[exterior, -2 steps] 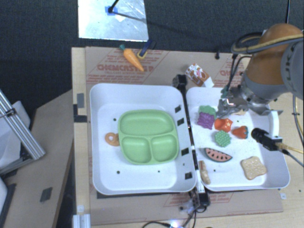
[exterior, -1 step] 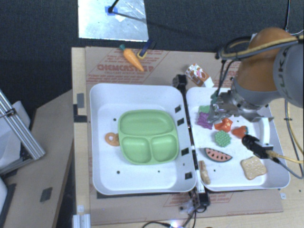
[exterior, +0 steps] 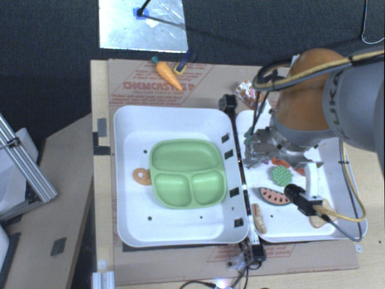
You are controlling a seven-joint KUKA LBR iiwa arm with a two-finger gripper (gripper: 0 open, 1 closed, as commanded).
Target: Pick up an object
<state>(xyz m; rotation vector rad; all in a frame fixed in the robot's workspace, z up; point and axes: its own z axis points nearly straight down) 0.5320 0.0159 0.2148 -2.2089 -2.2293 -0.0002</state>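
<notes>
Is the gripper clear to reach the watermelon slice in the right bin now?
Probably yes. The watermelon slice lies uncovered on the floor of the right bin, near the gripper; the green round piece lies next to it, not on it.

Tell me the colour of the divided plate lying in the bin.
The divided plate is pale green, clearest in the camera view.

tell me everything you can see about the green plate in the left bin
The green plate is pale green, rounded-square, plastic by the look, with three compartments: one wide at the far side, two smaller nearer, all bare. It lies flat, open side up, on the floor of the left bin, about mid-bin. A small orange ring lies by its left edge; contact is unclear.
</notes>
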